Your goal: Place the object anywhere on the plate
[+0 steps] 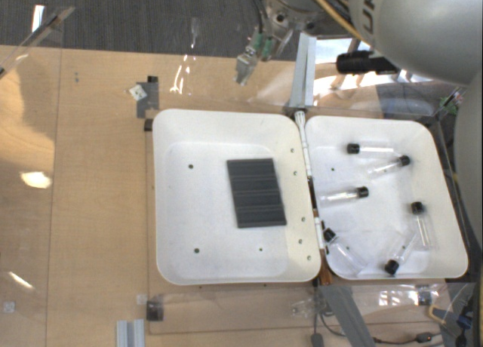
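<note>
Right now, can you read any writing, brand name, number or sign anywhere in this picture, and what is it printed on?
"UK", with a cut-off third letter: large dark letters on the grey arm at the top right, running off the picture's edge.
Small white tag on the bench beside the left bin: too small to read.
Dark ribbed plate and the clear tubes with black caps in the right bin: no readable text.

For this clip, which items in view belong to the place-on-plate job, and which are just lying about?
Job:
- dark ribbed plate in the left bin
- clear tubes with black caps, such as one in the right bin
- gripper, high over the bench behind the bins

Lying about:
- small black bracket beside the left bin's far corner
- metal divider post between the bins
</note>
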Robot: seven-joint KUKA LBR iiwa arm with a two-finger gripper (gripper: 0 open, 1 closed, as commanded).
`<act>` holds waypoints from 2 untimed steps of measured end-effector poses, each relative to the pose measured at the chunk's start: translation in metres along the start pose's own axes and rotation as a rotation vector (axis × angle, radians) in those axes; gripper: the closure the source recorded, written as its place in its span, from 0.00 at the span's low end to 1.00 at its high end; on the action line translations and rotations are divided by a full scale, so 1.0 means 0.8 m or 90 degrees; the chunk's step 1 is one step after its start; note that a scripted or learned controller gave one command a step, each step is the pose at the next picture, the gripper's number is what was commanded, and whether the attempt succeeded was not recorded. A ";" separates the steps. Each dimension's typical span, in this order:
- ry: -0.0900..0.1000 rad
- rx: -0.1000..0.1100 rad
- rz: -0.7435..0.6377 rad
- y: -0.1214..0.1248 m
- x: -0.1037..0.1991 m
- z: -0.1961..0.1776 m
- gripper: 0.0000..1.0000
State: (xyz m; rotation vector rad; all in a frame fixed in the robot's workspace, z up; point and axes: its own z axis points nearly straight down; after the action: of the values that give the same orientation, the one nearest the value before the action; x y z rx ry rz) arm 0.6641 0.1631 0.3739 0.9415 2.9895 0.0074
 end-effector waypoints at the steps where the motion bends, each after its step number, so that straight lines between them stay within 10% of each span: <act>1: 0.001 0.002 0.351 0.048 0.037 -0.077 1.00; 2: 0.000 0.005 0.684 0.064 0.044 -0.076 1.00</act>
State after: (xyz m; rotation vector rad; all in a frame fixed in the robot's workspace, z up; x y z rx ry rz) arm 0.6642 0.2250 0.4350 2.3435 2.0904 0.0023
